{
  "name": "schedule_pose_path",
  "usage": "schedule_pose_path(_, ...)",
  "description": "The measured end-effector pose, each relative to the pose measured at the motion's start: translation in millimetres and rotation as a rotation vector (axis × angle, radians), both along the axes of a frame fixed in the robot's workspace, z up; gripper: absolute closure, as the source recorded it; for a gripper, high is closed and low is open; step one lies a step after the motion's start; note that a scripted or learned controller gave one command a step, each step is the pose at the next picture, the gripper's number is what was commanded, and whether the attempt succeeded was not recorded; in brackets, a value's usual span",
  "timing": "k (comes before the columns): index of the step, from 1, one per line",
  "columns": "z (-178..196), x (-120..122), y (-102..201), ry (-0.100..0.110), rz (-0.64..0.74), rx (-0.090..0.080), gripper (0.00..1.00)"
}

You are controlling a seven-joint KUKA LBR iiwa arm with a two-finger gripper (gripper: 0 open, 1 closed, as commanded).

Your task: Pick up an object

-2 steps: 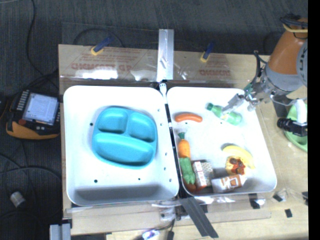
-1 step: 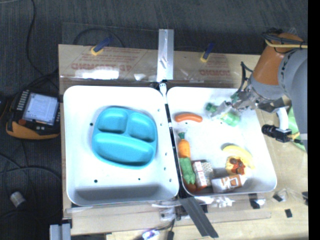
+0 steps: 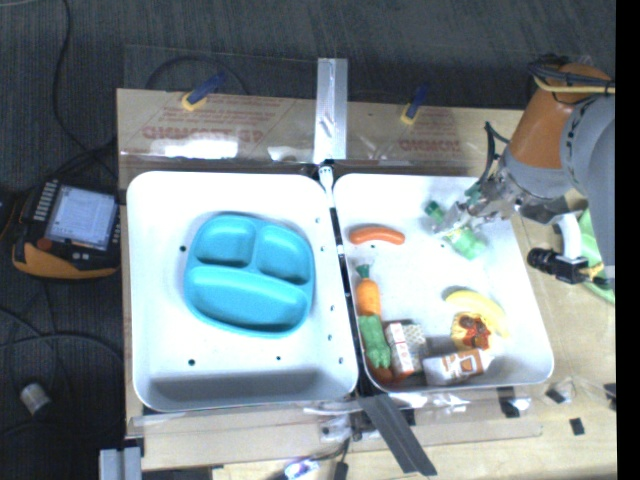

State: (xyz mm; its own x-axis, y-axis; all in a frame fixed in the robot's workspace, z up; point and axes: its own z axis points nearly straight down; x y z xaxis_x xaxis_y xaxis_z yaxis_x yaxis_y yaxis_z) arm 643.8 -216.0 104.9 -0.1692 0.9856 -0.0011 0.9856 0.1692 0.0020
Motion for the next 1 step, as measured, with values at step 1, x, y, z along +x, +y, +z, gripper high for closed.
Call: schedule_pose_path(1, 110.7, -12.2, 35.7, 0.002, -0.016, 0.000, 1.00)
